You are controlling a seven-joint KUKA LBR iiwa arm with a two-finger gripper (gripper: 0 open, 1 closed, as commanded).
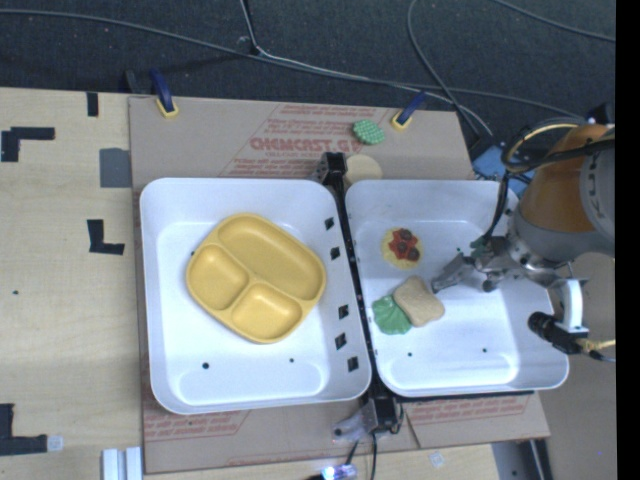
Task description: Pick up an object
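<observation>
Hand (447, 277) low in right bin (500, 358), tips pointing toward 9 o'clock; can't tell how far open, nothing seen between them. Bench (60, 298) is pale wood with black tape marks; cardboard sheet (270, 138) under both bins, clamped at 12 o'clock edge; dark carpet (300, 8) with cables beyond. Left bin (170, 368) holds yellow tray (256, 277). Tan biscuit (418, 301) just beside hand at its 7 o'clock, touching green piece (391, 316). Pizza toy (403, 248) near hand at 10 o'clock. Arm (560, 203) enters from 3 o'clock, wrist bent down into bin.
</observation>
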